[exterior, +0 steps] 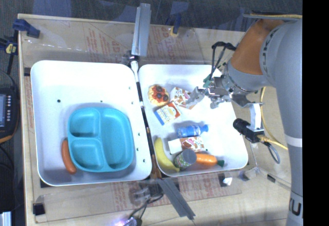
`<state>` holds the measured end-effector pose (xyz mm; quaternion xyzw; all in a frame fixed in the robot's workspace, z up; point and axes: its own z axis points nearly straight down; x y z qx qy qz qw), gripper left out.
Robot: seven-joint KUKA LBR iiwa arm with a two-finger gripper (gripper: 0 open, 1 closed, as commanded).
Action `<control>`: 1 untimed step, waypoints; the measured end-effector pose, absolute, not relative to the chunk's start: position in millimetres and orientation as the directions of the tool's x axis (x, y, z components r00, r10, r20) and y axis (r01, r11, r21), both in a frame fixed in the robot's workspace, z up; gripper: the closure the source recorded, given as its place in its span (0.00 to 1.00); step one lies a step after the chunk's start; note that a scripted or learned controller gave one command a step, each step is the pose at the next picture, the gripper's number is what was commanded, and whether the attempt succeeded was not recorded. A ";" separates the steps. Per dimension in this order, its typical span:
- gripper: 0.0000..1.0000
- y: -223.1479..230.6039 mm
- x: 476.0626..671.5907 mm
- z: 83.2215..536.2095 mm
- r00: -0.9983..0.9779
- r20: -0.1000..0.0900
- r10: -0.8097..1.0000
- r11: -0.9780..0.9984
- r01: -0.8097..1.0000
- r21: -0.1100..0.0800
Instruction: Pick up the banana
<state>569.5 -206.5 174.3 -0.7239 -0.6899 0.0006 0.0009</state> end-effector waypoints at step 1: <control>0.00 -123.1 525.6 90.5 -0.112 0.001 0.994 0.112 0.994 -0.005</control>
